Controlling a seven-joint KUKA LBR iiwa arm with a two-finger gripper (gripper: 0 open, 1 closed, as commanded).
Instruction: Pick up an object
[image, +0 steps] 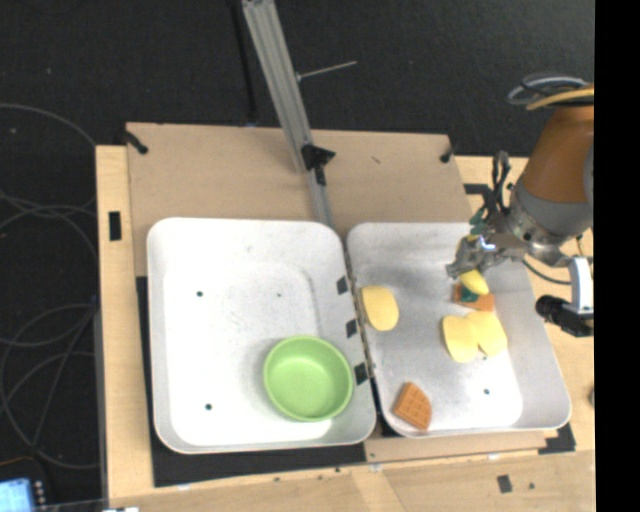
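Observation:
My gripper hangs over the right bin, near its far right side, on the grey arm with the orange band. Just below the gripper lies a small yellow and orange object, touching or nearly touching the tip. A larger pale yellow piece lies in front of it. A yellow oval object rests near the bin's left wall. An orange waffle-like piece sits at the front of the right bin. A green bowl stands in the left bin.
A slanted metal pole rises behind the bins, ending at a black clamp near their shared edge. The wooden bench surrounds both bins. A black fitting sticks out beside the right bin's right wall.

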